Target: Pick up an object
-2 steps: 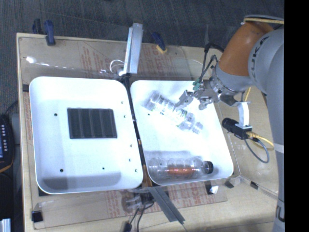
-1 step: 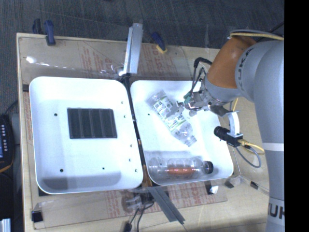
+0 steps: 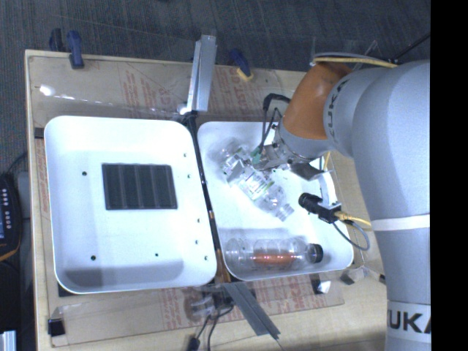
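— White plastic on both sides: we see the left bin (image 3: 117, 196) with a dark ribbed panel (image 3: 139, 186) on its floor, and the right bin (image 3: 338, 258) beside it.

— Where is our object?

— We see a clear bottle (image 3: 272, 254) lying along the right bin's near wall, and crumpled clear packaging (image 3: 252, 179) in its middle.

— And the claw?

— We find the gripper (image 3: 265, 159) low over that packaging; whether it is wide or narrow, we cannot tell.

white letters "UKA" on arm (image 3: 406, 319)
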Robot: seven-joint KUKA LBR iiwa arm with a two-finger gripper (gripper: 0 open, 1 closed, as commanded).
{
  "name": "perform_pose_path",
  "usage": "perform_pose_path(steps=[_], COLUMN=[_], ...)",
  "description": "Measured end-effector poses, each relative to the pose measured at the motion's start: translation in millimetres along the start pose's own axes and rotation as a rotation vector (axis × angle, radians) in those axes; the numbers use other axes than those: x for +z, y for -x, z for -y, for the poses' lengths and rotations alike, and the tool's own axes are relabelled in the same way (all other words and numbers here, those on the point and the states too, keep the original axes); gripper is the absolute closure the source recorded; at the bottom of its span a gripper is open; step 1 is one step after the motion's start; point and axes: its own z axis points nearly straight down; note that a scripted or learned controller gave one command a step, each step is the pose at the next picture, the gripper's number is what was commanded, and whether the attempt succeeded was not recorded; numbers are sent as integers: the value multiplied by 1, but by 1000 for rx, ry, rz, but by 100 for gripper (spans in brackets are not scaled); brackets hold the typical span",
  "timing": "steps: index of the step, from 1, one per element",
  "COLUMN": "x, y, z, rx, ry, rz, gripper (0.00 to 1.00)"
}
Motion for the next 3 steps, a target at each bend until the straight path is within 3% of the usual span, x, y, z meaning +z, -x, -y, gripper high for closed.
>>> perform_pose_path(steps=[1,2,3], x=[-7,1,1], y=[-27,-58,-11], z=[31,-3,-14], rx=[364,282,312], ry=[-1,0,0], rz=[1,0,0], gripper=[0,0,0])
